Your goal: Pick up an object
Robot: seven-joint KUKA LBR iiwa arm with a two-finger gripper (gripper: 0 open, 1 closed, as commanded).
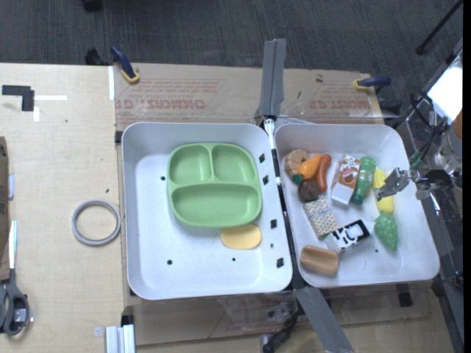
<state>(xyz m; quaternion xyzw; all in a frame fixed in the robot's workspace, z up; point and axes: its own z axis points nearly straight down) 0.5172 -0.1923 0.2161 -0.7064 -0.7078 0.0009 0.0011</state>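
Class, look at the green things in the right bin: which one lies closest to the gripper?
The green bottle, standing lengthwise beside the small carton, is closest to the gripper. The knobbly green toy sits lower in the right bin, farther away.

Small metallic claw (390, 184) on a dark wrist, seemingly with cables.

A roll of tape (96, 222) lies flat on the wooden bench (59, 168), left of the bins, and scissors (13, 300) lie near the bench's lower left corner. Two blue-and-yellow clamps (125, 65) (372, 84) grip the cardboard sheet (191, 98) behind the bins. Dark carpet (221, 13) lies beyond.
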